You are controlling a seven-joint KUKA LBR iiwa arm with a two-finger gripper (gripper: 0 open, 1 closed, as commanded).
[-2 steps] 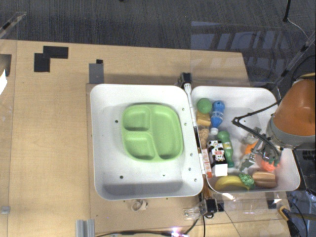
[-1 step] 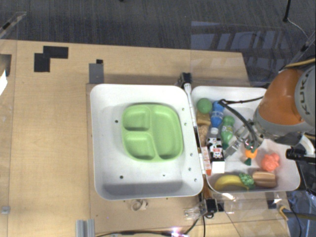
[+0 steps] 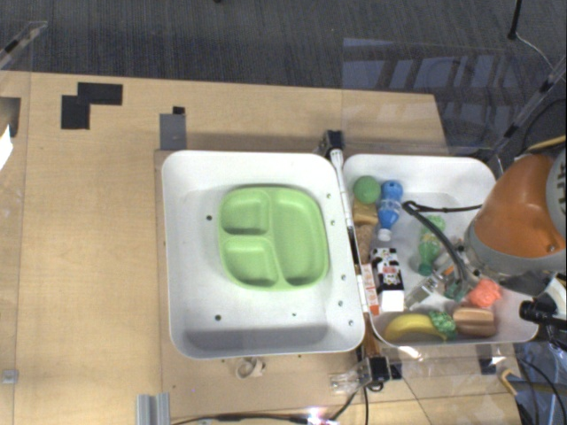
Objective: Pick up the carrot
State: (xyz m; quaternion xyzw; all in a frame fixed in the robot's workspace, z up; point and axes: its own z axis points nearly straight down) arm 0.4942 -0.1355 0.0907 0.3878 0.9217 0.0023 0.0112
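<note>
The carrot (image 3: 485, 293), a small orange-red piece, lies in the right bin (image 3: 461, 168) near its front right, partly under the arm's wrist. My gripper (image 3: 439, 283) hangs low in that bin just left of the carrot, over the clutter. I see nothing held in it. The orange band of the arm (image 3: 521, 212) covers the bin's right side.
Around the gripper lie a banana (image 3: 410, 326), a brown sausage-like piece (image 3: 475, 320), a green toy (image 3: 430, 251), a black-and-white box (image 3: 385, 269), a blue bottle (image 3: 389, 204) and a green ball (image 3: 366, 189). The left bin (image 3: 186, 264) holds a green divided plate (image 3: 270, 237).
</note>
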